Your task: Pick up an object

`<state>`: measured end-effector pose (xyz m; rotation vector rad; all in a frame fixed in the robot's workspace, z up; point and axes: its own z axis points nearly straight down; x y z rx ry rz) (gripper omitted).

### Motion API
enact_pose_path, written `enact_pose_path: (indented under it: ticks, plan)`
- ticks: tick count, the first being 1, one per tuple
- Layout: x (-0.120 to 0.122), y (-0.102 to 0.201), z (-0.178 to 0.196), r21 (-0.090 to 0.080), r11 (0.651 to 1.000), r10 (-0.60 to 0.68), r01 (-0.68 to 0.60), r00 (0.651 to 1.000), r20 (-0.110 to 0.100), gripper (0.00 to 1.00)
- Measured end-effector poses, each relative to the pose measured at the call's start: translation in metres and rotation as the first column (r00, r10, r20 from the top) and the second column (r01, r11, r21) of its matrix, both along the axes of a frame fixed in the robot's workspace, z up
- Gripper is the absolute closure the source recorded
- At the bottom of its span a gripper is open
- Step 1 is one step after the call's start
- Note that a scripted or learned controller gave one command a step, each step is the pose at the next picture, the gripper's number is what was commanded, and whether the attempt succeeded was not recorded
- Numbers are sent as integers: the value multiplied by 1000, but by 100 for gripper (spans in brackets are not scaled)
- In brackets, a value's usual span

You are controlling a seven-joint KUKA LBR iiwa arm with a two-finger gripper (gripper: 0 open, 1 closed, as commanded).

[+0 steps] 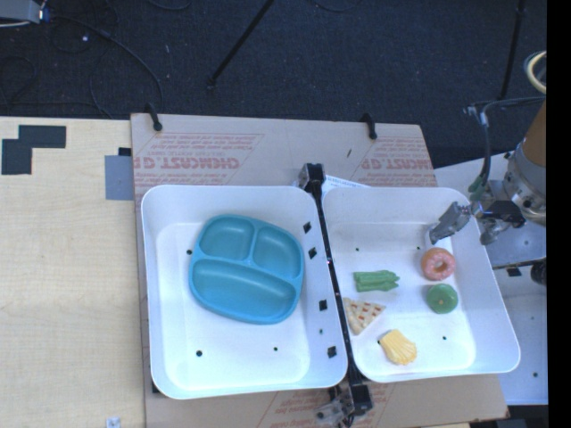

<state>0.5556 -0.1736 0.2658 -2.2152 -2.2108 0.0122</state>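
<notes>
1. Over the upper right part of the right shallow white plastic bin hangs the grey two-finger gripper, reaching in from the right; its fingers are spread apart with nothing between them.
2. Just below the gripper lies a round pink toy doughnut, apart from the fingertips.
3. Directly below the doughnut, near it, sits a round green toy doughnut.
4. Left of the pink doughnut lies a green toy vegetable, and lower still a tan waffle-patterned triangular toy slice.
5. Below and left of the green doughnut, near the bin's bottom wall, rests a yellow ridged toy.
6. Well to the left of the pink doughnut, the left white bin holds a blue three-compartment plastic plate.
</notes>
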Motion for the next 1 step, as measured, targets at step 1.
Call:
enact_pose_path:
  ticks: [1]
  plan:
    - [2,0,6,-2,1000,2,-2,1000,11,0]
